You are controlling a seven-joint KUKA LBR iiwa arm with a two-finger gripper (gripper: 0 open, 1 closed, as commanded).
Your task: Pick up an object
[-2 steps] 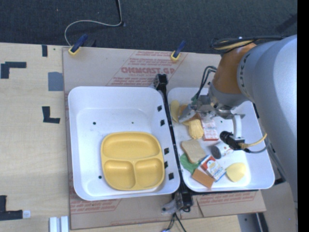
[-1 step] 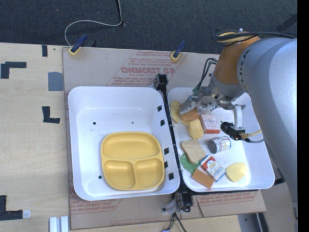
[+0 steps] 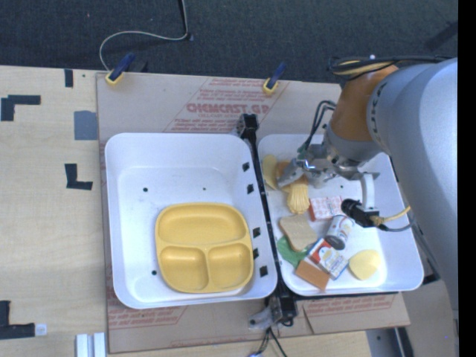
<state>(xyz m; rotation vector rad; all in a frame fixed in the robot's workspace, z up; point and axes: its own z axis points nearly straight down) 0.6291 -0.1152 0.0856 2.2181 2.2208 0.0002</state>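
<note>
Board (image 3: pixel 223 110) lettering — "CHEMCAST GP"

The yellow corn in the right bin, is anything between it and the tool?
Nothing visible stands between them. The tool hangs right above the yellow corn, near the right bin's divider side. The bread slice and red-and-white packet lie beside the corn, not over it.
</note>
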